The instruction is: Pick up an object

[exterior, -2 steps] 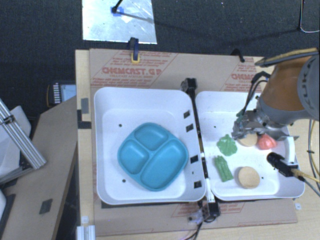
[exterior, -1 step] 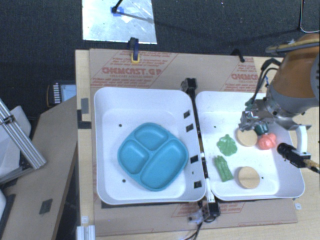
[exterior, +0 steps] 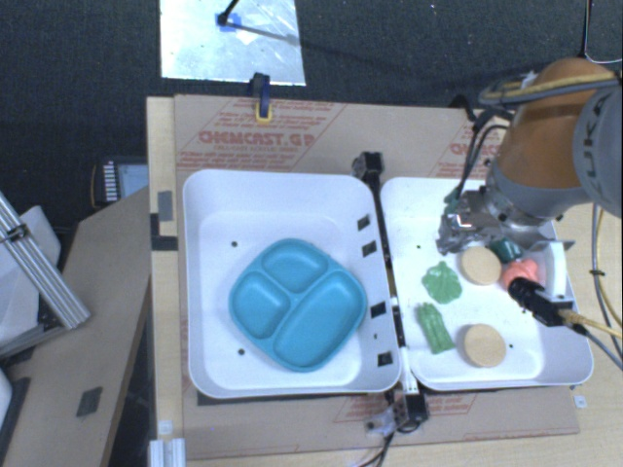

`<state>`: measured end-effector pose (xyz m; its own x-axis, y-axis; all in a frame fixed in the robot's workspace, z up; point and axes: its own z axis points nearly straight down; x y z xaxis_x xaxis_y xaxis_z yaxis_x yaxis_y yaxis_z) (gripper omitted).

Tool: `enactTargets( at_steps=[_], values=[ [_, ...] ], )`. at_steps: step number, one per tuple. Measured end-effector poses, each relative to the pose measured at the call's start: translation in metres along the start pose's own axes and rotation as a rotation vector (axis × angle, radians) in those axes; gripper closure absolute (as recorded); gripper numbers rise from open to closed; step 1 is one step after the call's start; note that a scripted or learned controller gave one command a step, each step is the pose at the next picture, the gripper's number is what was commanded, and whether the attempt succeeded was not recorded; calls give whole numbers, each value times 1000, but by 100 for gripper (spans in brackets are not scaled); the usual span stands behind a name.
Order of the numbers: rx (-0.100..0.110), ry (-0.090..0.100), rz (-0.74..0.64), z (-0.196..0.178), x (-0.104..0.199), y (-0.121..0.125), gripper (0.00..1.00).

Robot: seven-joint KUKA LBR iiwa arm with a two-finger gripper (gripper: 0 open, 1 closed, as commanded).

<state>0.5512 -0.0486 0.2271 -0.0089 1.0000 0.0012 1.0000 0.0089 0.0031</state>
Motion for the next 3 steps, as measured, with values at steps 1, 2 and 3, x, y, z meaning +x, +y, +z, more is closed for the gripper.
enactTargets(
  at_steps=[1, 2, 3],
  values=[
    [1, 1, -1, -8, 48, -6, 100],
    [3, 1, -2, -4, 108, -21, 100],
    [3, -1, 1, 7, 155, -24, 100]
  ],
)
